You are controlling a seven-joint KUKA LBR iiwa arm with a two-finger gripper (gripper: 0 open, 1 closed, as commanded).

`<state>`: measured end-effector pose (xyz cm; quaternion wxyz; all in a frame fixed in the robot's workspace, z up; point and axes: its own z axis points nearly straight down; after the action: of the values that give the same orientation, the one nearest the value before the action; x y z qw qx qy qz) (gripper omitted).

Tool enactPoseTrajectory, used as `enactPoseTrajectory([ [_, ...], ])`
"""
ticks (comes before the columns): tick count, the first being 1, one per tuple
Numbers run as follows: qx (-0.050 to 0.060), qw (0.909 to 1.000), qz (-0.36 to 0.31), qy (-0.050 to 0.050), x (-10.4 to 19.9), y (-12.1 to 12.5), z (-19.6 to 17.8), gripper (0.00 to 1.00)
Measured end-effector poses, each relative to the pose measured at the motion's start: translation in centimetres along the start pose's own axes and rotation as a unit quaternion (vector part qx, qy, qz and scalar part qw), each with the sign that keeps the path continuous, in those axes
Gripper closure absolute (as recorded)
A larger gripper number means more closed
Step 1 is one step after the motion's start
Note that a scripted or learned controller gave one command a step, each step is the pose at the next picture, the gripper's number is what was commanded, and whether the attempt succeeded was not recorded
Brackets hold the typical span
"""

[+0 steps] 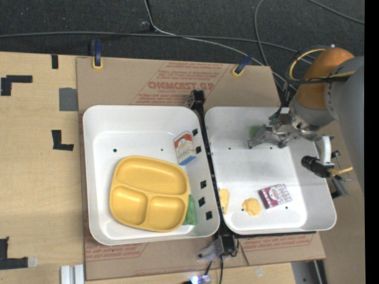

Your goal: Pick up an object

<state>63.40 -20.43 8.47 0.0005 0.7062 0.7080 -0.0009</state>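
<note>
Claw (pixel 263 136) sits low over the upper part of the right bin (pixel 314 222), reaching in from the right w/ the orange-banded wrist behind it. I can't tell its state from this angle, too small and dark to read, and I see nothing in it.

Pickable stuff in the right bin is down near the front edge: a purple packet (pixel 275 195), a yellow lump (pixel 251 206) just beside it, and another yellow bit (pixel 224 197) against the left wall. All well apart from the claw, so I judge it's not lined up on any of them yet.

Left bin (pixel 95 123) holds a yellow divided tray (pixel 148 192) taking most of the floor, a small carton (pixel 185 147) tilted by the divider, and something green (pixel 190 212) wedged between tray and wall. That one's prob awkward to reach. Packet lies flat in the open w/ room around it, so it looks the easier grab.
</note>
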Motion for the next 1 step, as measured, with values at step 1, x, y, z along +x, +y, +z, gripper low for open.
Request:
enactPoseTrajectory([
  [1,-0.002,1.0000,-0.001,-0.002,-0.05,0.10,-1.18,1.00],
])
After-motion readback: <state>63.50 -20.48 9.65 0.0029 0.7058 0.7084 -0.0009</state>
